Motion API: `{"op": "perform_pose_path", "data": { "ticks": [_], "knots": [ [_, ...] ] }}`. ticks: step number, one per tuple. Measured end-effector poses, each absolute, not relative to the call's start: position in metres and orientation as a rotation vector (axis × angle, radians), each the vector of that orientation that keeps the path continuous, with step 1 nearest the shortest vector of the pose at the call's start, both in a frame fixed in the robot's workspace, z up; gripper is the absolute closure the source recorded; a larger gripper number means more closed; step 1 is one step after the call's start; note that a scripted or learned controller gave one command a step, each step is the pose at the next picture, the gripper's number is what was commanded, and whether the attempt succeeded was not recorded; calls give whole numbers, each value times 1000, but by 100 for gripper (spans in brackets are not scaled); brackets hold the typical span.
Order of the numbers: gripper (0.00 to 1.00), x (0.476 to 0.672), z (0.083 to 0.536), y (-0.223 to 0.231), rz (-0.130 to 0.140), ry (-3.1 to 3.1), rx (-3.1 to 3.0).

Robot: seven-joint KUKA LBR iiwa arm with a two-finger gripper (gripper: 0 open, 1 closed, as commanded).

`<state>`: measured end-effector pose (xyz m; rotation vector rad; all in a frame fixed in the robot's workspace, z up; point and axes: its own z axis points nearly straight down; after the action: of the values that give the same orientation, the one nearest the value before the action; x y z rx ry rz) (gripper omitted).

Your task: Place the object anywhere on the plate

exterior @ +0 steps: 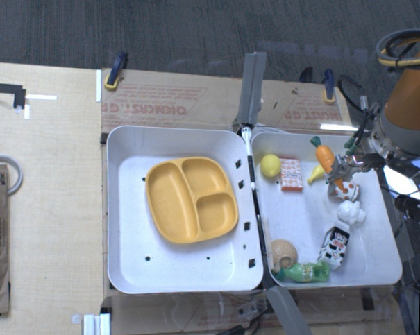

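Yellow plate (192, 199) sits mid-bin, bare white floor around it.

The scene is viewed by one fixed camera set above the counter (49, 191), looking down at a slant. Both white bins are taken in whole, the left bin (122, 264) and right bin (379, 268), from moderate height. Dark floor is seen beyond the far edge.
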<state>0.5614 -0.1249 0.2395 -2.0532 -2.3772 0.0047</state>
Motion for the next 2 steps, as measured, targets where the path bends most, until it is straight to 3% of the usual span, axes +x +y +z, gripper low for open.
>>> {"op": "perform_pose_path", "data": {
  "ticks": [1,2],
  "knots": [
    [100,581,240,-36,2,-2535,-1856],
    [100,552,191,70,4,-2664,-1663]
  ]
}}
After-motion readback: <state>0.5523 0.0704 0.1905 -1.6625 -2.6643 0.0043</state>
